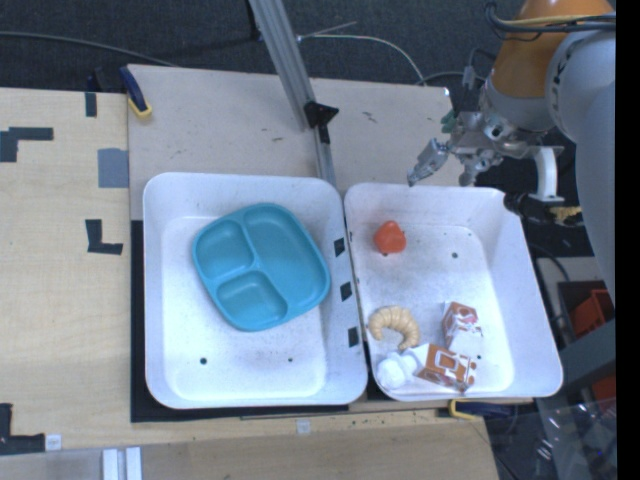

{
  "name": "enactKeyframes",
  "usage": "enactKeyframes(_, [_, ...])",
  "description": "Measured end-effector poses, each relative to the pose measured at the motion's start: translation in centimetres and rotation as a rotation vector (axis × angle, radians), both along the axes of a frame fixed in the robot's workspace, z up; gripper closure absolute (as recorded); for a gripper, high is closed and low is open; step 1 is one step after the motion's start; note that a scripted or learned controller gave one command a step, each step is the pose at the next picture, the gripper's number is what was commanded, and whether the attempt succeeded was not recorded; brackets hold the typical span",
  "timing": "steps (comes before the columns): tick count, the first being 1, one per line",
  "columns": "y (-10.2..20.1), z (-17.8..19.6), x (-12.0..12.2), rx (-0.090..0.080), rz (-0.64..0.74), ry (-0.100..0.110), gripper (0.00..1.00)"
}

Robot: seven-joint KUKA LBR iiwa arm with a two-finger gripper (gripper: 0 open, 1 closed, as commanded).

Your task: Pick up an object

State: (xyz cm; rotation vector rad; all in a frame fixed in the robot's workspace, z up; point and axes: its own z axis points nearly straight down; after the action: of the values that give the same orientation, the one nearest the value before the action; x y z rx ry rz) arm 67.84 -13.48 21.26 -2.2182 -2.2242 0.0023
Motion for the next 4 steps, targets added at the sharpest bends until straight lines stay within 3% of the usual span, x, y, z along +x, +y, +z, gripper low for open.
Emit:
enactKeyframes(1, [0.0,0.0,0.0,-0.001,0.0,0.0,0.0])
enactKeyframes(3, [-0.2,-11.7,-0.7,0.0,0.0,0.01,0.0])
enactKeyframes(4, [-0.2,-10.6,-0.7,0.0,0.0,0.008,1.0])
